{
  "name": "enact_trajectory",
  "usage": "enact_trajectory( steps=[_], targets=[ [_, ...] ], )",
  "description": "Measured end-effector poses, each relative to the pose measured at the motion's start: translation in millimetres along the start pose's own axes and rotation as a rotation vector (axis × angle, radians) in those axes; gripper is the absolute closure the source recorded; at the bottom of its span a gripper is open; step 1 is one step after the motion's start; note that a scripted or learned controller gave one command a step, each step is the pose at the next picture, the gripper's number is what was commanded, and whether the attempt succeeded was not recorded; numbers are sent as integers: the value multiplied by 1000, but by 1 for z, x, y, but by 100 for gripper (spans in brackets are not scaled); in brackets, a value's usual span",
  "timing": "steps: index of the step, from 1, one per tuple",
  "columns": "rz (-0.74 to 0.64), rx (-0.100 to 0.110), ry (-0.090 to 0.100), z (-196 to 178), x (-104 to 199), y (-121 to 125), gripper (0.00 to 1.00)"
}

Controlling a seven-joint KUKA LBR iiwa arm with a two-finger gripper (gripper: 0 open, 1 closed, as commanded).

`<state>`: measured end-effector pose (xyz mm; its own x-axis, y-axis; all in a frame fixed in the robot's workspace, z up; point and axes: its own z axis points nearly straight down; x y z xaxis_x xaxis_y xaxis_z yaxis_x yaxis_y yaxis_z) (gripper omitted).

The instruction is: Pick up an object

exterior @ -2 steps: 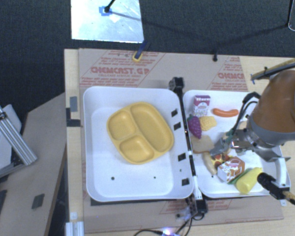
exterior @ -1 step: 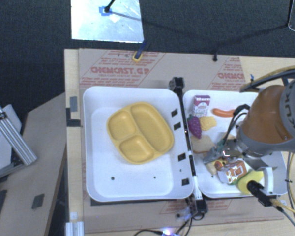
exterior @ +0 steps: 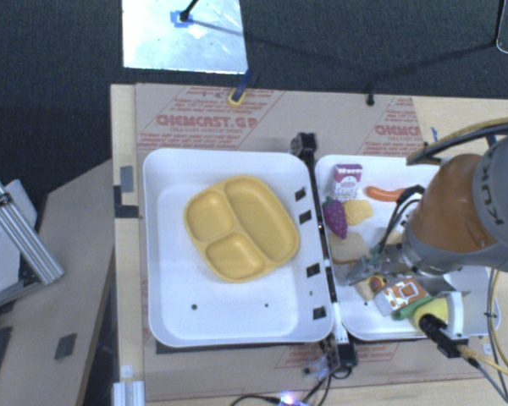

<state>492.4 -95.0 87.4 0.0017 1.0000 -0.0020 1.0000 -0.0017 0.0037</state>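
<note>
In your right bin (exterior: 356,328) lie small toy foods: a purple grape bunch (exterior: 335,217) at center-left, a milk carton (exterior: 348,180) at its 12 o'clock, an orange carrot (exterior: 384,194) at 2 o'clock.

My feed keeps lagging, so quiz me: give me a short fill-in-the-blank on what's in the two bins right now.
1. The yellow divided plate lies in the ____ bin.
2. The plate has ____ compartments.
3. The purple grapes lie in the ____ bin.
4. The arm reaches over the ____ bin.

Missing words: left; three; right; right
</note>
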Motion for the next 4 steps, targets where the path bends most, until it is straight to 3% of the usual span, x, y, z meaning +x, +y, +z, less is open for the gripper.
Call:
enact_trajectory(
  steps=[1,2,3,4],
  targets=[
    [0,-12,-3,-14,-1,4,100],
    [-6,-2,1,-57,-1,4,100],
    [-6,-5,1,-122,-1,8,100],
    [-6,-1,1,-138,-1,9,100]
  ],
)
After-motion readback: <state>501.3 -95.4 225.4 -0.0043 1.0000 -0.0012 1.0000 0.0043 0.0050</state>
